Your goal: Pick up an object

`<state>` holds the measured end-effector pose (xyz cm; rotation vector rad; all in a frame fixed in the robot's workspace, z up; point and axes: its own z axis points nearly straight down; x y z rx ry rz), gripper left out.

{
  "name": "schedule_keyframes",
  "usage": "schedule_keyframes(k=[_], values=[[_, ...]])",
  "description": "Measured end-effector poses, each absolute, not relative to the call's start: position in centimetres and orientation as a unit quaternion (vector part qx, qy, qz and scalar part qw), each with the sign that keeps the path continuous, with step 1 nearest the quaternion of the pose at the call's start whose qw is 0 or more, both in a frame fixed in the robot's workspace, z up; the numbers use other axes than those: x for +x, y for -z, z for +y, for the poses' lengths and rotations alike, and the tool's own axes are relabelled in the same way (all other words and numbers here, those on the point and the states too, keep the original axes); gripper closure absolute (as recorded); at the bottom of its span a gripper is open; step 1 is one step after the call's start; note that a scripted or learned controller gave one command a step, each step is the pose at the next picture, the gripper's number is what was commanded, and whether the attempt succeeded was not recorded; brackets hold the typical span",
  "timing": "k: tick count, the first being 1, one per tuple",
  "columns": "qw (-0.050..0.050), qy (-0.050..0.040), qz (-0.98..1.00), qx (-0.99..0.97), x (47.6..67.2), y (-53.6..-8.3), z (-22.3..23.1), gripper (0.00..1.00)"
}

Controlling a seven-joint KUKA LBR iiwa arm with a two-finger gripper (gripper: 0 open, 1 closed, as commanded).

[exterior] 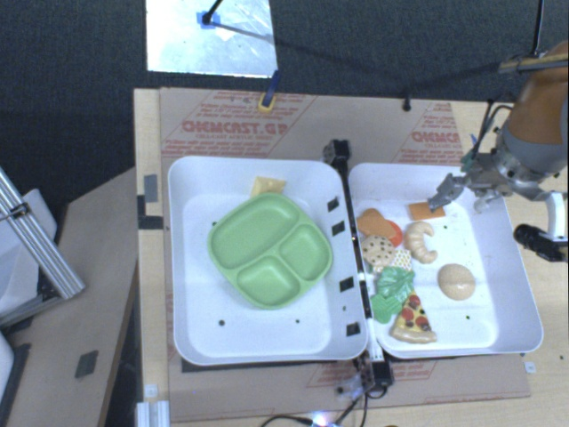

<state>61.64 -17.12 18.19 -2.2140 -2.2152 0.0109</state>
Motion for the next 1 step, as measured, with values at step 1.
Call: schedule_keyframes(k=[1], values=[[-0.001,0.0004,-0.708,-0.706,61.95,-19.05,-17.09,0.00]])
